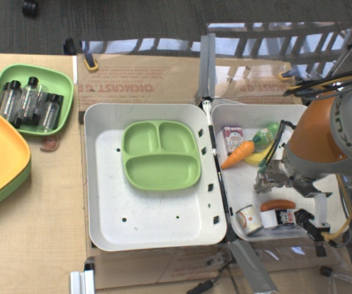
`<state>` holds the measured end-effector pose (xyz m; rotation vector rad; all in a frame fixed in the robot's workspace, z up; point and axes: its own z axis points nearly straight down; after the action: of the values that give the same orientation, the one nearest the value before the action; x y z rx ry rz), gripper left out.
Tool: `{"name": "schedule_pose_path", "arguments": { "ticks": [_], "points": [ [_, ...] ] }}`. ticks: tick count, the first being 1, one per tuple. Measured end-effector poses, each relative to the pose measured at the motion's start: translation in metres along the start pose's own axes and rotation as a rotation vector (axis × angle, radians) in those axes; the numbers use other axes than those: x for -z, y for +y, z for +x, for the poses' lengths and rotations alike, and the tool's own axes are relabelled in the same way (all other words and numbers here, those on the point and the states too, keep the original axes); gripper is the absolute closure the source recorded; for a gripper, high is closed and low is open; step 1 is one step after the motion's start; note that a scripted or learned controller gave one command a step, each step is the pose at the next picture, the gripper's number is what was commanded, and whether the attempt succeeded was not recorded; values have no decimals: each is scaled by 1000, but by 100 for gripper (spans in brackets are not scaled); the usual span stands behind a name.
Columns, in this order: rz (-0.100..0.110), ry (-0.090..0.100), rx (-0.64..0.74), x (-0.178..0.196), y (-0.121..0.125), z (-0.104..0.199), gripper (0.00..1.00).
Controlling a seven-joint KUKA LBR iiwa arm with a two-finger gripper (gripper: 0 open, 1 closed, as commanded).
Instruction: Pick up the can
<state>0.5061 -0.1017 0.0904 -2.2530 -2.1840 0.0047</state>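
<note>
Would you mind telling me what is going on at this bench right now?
A robot arm is reaching into the right bin to pick up the can. Its end effector is above the bin's middle, beside a carrot, while the can lies apart from it at the near left corner, ungrasped. A sausage lies just right of the can. The left bin holds a green divided plate.

Glossy plastic green tray [161, 155]; shiny metal can [248, 219].
</note>
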Motion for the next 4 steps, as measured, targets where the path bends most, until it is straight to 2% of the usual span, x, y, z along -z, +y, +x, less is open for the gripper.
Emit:
{"name": "schedule_pose_path", "arguments": {
  "ticks": [1,2,3,4],
  "points": [
    [-4,-2,260,1,35,-6,100],
    [0,0,2,0,24,4,100],
    [-3,-2,-31,1,48,2,100],
    [1,0,-291,0,1,0,100]
  ]
}}
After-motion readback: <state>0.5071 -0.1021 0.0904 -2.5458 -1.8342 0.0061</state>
